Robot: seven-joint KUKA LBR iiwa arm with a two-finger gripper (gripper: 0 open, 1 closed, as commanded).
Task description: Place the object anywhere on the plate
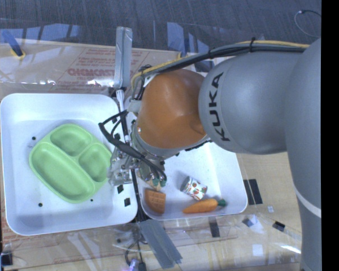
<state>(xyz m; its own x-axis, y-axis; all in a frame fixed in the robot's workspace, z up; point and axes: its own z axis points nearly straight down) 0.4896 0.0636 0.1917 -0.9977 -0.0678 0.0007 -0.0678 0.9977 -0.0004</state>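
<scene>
Grey two-finger gripper (123,173) hangs low over divider between two shallow white bins; finger state hidden in clutter — cannot tell. Nothing visibly held. Light-green three-compartment plastic plate (70,161) lies just left of gripper. Brown waffle-textured toy block (155,200) just right and below gripper; orange toy carrot (201,206), small printed can (194,188) farther right.

You see the gripper (126,171) hanging over the divide between the bins, just beside the green plate (71,161) in the left bin (14,151); the right bin (lower part) holds a waffle piece (155,199), a carrot (202,206) and a small can (194,188).
</scene>
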